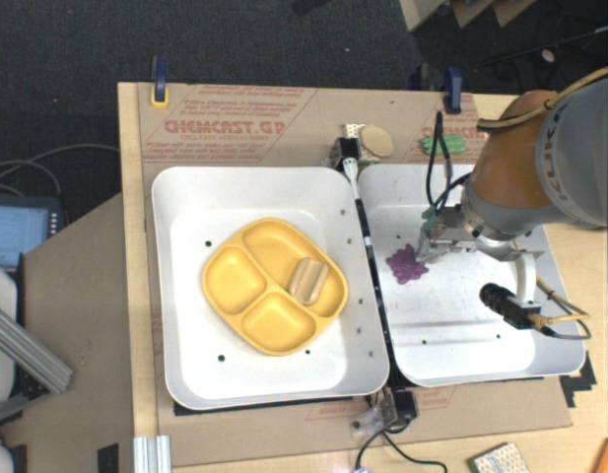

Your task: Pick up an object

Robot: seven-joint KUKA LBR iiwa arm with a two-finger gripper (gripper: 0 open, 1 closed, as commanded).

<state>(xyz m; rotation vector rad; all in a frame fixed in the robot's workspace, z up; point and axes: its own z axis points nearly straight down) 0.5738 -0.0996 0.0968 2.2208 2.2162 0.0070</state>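
A small purple object (406, 264), shaped like a bunch of grapes, lies in the right bin (451, 348) near its left wall. My gripper (429, 240) reaches down from the right and hovers just above and to the right of the purple object, close to touching it. In the left bin (180, 264) sits a yellow divided plate (269, 286) with a tan, bread-like piece (307, 280) in its right compartment.
The grey arm with its orange band (510, 166) covers the upper right part of the right bin. A brown board (235, 121) lies under both bins, with clamps at its far edge. The divider between the bins (368, 264) runs just left of the purple object.
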